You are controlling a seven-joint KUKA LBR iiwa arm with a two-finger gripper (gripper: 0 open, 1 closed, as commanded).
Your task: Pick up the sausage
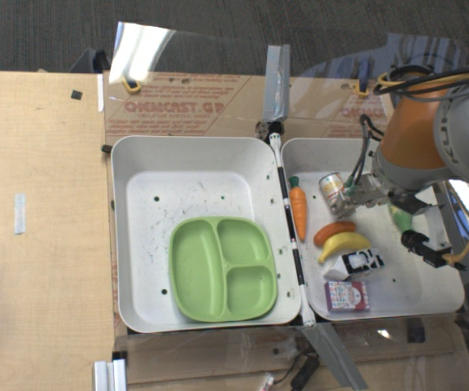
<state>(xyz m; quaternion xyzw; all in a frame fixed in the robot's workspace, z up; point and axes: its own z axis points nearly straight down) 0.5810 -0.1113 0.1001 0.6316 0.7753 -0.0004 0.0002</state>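
Nearest, at 6 o'clock in the right bin [454, 300], lies a pink box [347, 296], and just beyond it a black-and-white carton [359, 261]. Level with these in the left bin [137, 218] sits a green plate [222, 267], toward that bin's 5 o'clock. Farther up the right bin a banana [344, 245] touches the sausage [332, 233], which lies near the bin's middle, a little toward 9 o'clock. A carrot [298, 210] runs along the 9 o'clock wall. My jaws hang just past the sausage, at its 1 o'clock, close beside a can [330, 190]; nothing is visibly held, and I cannot tell whether they are open or closed. Something green [400, 216] lies at 3 o'clock under my wrist. My arm [409, 141] enters from 2 o'clock. Beyond both bins a cardboard sheet [186, 104] lies on the bench [39, 218].
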